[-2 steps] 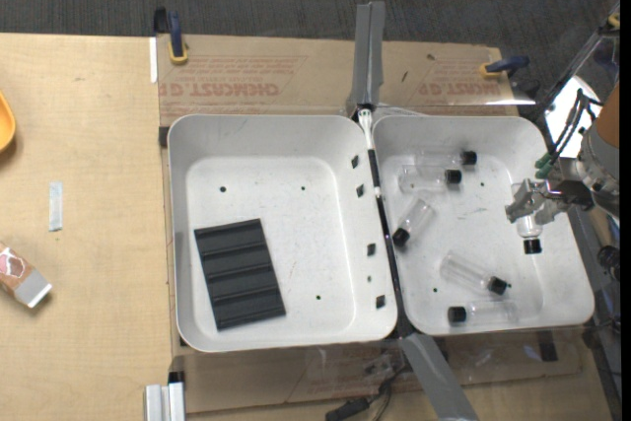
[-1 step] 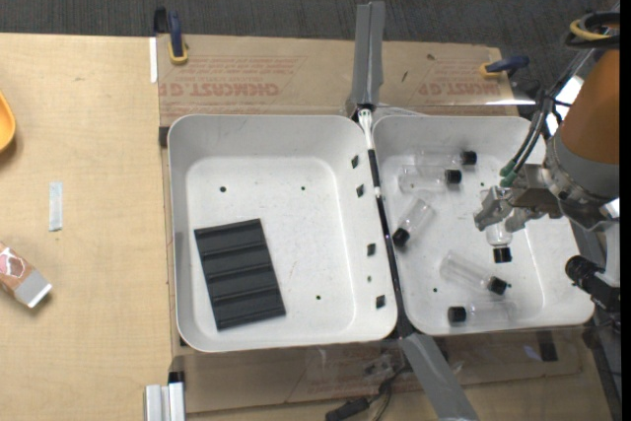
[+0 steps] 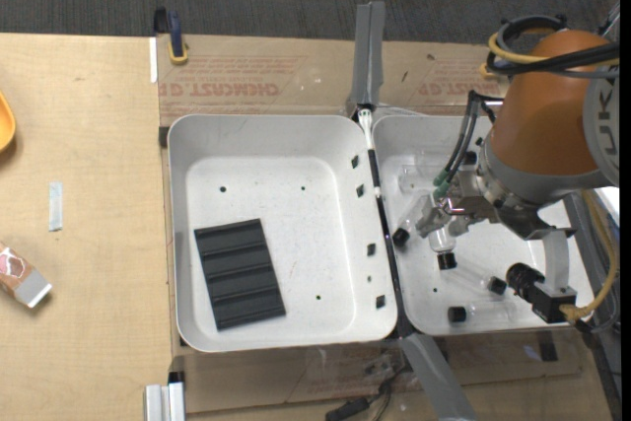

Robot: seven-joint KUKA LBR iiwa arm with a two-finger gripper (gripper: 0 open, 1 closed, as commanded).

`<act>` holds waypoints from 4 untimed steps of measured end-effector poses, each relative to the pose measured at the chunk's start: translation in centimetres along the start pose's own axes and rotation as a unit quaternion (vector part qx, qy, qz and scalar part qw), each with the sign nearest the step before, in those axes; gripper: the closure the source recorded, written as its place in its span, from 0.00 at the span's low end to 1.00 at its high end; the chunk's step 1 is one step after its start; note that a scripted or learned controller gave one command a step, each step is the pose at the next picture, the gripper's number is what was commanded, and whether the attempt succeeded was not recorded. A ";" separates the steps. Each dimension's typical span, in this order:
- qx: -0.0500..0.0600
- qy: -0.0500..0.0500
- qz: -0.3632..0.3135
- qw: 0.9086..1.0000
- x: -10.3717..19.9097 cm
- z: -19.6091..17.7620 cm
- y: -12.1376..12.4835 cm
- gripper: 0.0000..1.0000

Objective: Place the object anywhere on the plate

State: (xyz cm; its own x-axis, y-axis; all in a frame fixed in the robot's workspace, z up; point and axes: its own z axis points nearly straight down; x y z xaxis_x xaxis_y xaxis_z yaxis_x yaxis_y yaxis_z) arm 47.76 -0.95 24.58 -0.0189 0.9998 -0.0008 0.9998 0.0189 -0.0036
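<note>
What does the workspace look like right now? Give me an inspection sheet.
Surface: wooden bench bearing two shallow white bins, left bin and right bin.
Job's things: ribbed black rectangular plate lying flat in the left bin, front-left; held object cannot be told.
Clutter: small clear and black pieces scattered in the right bin.
Tool: tool low over the right bin; finger state unclear.
Cables: yellow and black loops atop the orange wrist band.
Surroundings: blue clamp on the bench's rear edge; small packet at far left.

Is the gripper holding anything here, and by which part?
Cannot be told: the gripper sits low in the right bin, with no object visibly held.
</note>
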 end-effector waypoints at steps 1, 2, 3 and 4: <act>0.000 -0.001 -0.031 1.000 5.1 5.6 5.4 1.00; -0.001 -0.001 -0.100 0.995 12.6 3.1 4.0 1.00; 0.000 -0.001 -0.087 0.996 20.9 3.0 0.4 1.00; 0.001 -0.001 -0.152 0.988 22.8 6.3 0.4 1.00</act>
State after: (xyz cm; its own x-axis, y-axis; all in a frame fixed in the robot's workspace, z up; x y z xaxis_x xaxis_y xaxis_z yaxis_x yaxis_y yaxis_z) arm 47.68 21.83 18.24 -0.3187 0.9479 -0.0018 0.9478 0.3187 -0.0067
